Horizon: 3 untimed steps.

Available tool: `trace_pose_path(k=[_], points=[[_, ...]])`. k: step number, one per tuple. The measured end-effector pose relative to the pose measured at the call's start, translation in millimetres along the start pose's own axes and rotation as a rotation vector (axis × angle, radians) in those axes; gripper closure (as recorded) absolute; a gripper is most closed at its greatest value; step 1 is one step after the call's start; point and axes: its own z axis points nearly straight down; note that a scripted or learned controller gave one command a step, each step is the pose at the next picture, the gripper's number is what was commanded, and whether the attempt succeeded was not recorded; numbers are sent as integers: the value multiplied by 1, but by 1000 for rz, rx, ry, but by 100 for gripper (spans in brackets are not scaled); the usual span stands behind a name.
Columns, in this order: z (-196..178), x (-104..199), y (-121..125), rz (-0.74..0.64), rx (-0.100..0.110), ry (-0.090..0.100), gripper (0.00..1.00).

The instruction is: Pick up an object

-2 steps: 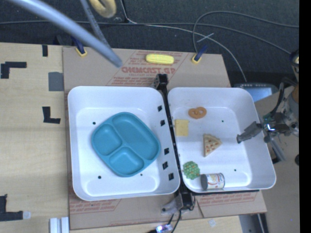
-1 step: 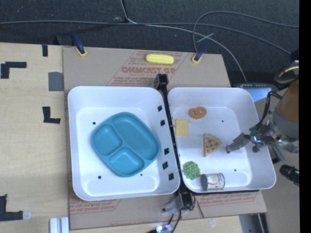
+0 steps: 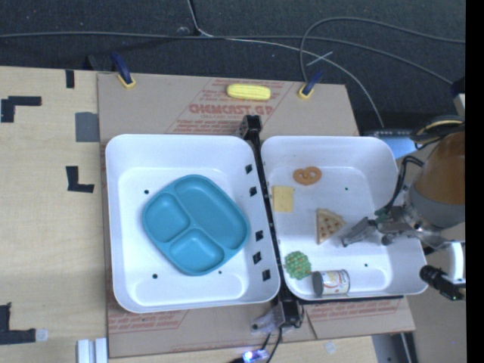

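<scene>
The right bin (image 3: 378,151) holds a brown pretzel (image 3: 307,175), a pale yellow square slice (image 3: 283,198), a pizza wedge (image 3: 327,224), a green leafy lump (image 3: 297,264) and a small can (image 3: 330,282) lying on its side. My gripper (image 3: 355,234) hangs low over the right half of this bin, just right of the pizza wedge and above the can. It touches none of them, and nothing is seen in its grasp. The arm's orange band (image 3: 446,174) sits at the view's right edge.
A blue divided plate (image 3: 195,223) lies in the left bin (image 3: 121,157). A yellow corn-like toy (image 3: 248,91) rests on the cardboard behind the bins. Black clips (image 3: 252,125) join the bins along the middle wall. Cables run across the dark floor behind.
</scene>
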Motion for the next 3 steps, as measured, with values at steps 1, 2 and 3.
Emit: trace_pose_path(k=[1,2,3], points=[[26,0,1,-1,-6,-3,0],[14,-1,1,0,-9,-6,100],[-34,9,4,-1,-7,-2,100]])
